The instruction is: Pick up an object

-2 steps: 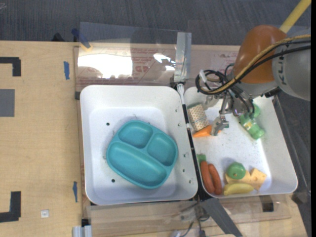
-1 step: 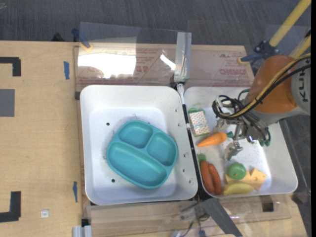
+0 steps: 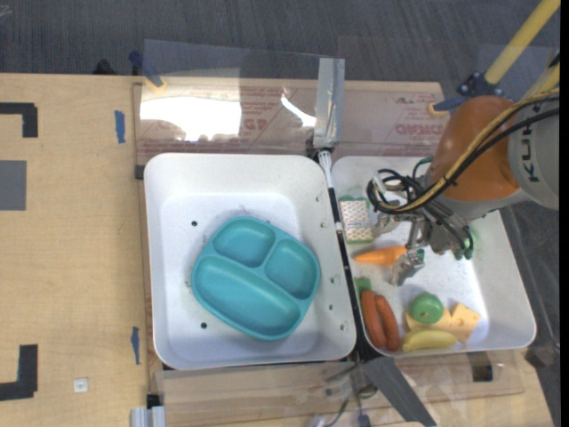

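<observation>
My gripper (image 3: 411, 261) hangs low over the middle of the right bin (image 3: 507, 274), with the orange-banded wrist (image 3: 476, 149) above it. Its tip is right at the thick end of an orange carrot (image 3: 378, 257) that lies flat and points left. Whether it touches the carrot I cannot tell. Closer to the front of the bin lie a red sausage (image 3: 380, 319), a green apple (image 3: 425, 309), a yellow banana (image 3: 429, 339) and a yellow cheese wedge (image 3: 463, 319). A small pale packet (image 3: 356, 221) sits by the bin's left wall.
The left bin (image 3: 169, 238) holds a teal divided plate (image 3: 256, 277). A clear plastic barrier (image 3: 267, 105) stands behind both bins. Black cables (image 3: 391, 189) loop off the wrist above the packet. Bare wooden bench (image 3: 62, 265) lies to the left.
</observation>
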Action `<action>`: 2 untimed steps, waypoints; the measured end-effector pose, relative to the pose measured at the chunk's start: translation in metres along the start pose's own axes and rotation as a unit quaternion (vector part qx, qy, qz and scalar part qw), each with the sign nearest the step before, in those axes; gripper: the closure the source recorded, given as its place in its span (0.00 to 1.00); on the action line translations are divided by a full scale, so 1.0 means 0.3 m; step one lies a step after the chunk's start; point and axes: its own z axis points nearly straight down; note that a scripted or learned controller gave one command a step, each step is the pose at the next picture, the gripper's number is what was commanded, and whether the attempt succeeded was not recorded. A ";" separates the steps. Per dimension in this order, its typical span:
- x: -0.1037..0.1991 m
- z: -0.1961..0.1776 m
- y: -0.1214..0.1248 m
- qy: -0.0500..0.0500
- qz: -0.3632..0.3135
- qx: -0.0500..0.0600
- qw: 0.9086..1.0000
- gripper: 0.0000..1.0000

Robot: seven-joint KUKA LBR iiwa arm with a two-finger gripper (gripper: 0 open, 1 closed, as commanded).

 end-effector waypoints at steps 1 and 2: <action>-0.050 0.003 0.005 0.000 0.029 -0.002 1.000 0.00; -0.015 0.002 0.015 0.000 0.092 -0.003 0.996 0.00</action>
